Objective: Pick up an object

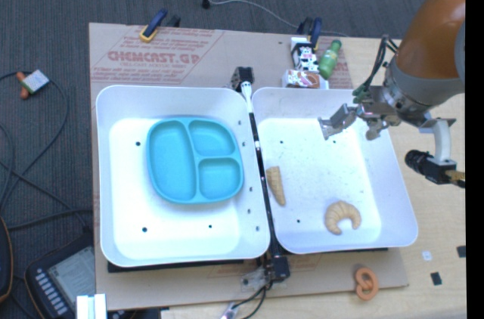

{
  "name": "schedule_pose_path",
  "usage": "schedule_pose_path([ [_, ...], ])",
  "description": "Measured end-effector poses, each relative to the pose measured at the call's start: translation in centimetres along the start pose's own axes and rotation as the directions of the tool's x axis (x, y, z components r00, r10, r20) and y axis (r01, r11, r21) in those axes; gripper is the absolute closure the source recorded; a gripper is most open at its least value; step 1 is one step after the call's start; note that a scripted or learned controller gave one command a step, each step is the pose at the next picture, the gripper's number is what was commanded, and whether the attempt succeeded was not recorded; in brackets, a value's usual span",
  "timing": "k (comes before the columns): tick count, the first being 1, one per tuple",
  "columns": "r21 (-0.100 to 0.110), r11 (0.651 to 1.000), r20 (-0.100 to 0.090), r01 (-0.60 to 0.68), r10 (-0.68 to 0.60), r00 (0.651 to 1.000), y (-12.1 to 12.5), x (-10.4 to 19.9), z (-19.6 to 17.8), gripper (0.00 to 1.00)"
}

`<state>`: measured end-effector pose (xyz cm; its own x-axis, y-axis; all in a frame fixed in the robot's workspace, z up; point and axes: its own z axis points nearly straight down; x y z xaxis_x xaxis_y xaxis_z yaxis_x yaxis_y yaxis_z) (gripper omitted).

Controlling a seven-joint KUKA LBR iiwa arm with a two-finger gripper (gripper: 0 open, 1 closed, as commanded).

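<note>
Camera view shows you a tan croissant-shaped pastry [342, 216] low in the right white bin [393, 181], a cone-shaped bread piece [276, 184] near its left wall; the open, empty gripper [352, 122] hangs above its upper part. A blue divided plate [195, 160] lies in the left bin [121, 234].

Croissant [342, 217] in right bin [393, 189]

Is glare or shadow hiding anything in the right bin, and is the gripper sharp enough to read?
Camera view: the right bin floor is bright but not washed out; the croissant and cone read clearly, each with a soft shadow. The gripper is slightly soft against the white, and nothing shows between its spread fingers.
</note>
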<state>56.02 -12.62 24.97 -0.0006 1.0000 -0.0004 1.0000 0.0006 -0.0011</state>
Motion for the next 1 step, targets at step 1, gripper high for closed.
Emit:
schedule_pose_path([
  [1,0.004,1.000,-0.001,-0.001,0.001,1.000,-2.06,2.84,12.80,0.00],
])
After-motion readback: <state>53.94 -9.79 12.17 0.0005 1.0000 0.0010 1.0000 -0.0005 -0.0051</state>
